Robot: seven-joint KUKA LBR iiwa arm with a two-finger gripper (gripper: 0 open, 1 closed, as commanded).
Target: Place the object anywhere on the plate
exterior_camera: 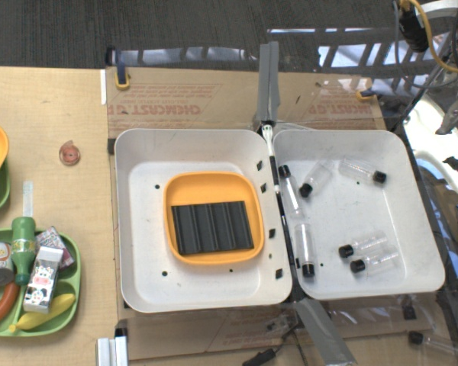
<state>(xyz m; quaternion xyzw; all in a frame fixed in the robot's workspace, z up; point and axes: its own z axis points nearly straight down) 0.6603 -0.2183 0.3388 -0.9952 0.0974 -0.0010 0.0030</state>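
Waiting at pre-grasp, I judge: clear vials (364, 248) with black caps lie loose in the right bin (412, 204), none on the orange plate (213, 185) in the left bin (137, 204). Jaw state: cannot tell. Next move needs a descent onto one vial, clear of its neighbours.

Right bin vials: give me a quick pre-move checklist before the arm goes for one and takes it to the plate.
1. Vials present in right bin: ok, several clear ones with black caps.
2. Vials lying flat, none stacked: ok.
3. A vial with room around it: ok, the one near the far wall lies apart.
4. Orange plate in left bin: ok.
5. Plate surface free: not ok, a dark ribbed block covers most of it.
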